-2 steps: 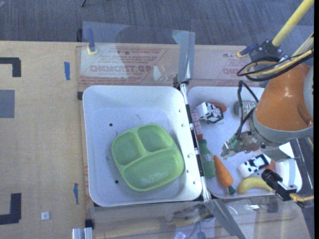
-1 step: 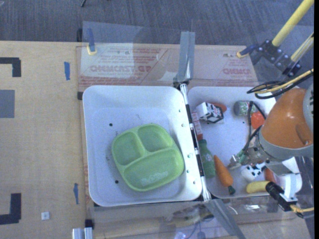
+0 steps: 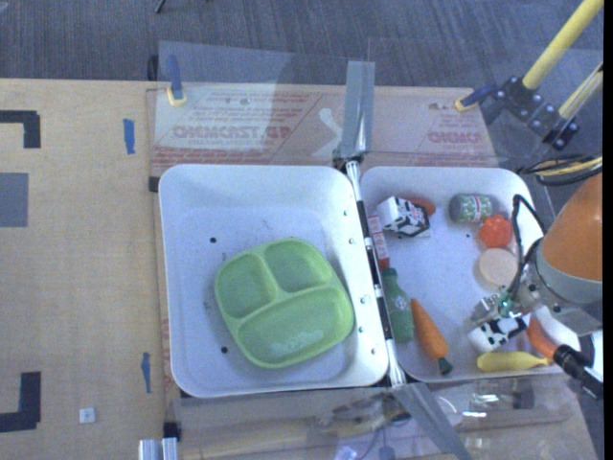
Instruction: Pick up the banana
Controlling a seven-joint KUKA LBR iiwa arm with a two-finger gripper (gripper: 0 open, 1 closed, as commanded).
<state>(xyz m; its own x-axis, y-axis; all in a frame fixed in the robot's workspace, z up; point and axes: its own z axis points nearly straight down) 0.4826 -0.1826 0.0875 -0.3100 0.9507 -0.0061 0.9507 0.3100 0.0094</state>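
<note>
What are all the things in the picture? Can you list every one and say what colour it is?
Bins: two, white, side by side on the bench.
Divided plate: one, green, in the left bin.
Banana: one, yellow, at the near edge of the right bin.
Carrot: one, orange, in the right bin, near the middle wall.
Bottle: one, green, lying beside the carrot along the middle wall.
Cow toys: two, black and white, one at the back of the right bin, one just behind the banana.
Can: one, greenish, back of the right bin.
Round fruit: one, orange-red, beside the can.
Disc: one, tan, below the round fruit.
Arm: one, grey and orange, reaching in from the right.
Tool: one, above the near cow toy.
</note>
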